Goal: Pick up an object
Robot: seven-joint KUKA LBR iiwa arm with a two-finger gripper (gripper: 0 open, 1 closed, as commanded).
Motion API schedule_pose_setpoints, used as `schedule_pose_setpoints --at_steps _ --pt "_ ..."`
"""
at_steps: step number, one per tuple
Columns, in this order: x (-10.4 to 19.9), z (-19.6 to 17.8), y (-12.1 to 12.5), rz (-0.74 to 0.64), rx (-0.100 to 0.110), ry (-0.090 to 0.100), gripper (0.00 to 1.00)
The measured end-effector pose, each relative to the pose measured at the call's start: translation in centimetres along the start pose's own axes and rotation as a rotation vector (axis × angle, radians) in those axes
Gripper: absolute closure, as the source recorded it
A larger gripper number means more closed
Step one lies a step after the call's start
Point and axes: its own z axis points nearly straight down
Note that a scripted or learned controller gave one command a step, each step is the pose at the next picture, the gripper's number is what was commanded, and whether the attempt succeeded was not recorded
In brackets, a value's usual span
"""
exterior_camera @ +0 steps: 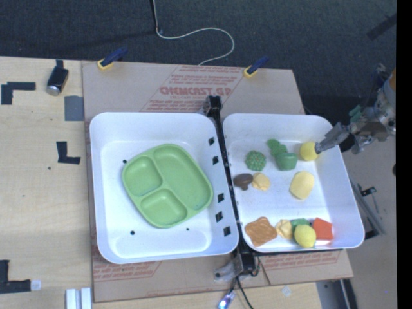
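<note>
Reaching into the right bin point(335, 172), the gripper point(324, 145) touches a small yellow ball point(308, 150) at its tip; finger spread unclear. Probably light, smooth, roll-prone; best pinched across its middle.

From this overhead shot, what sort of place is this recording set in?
Most likely a robot lab grasping bench, not a kitchen: two white bins sit on cardboard clamped to the bench, toy food fills the right bin, and black tape marks dot the bench.

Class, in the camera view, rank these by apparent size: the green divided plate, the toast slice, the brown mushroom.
1. green divided plate, by far the largest
2. toast slice
3. brown mushroom, the smallest
</note>
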Motion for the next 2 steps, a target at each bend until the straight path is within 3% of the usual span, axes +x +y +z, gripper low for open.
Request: schedule_pose_setpoints --at_steps 1,2 --pt "7.8 12.9 -5.8 -0.003 0.018 0.009 0.0" --pt "13.6 1.8 -7.0 -0.007 -0.007 0.002 0.0"
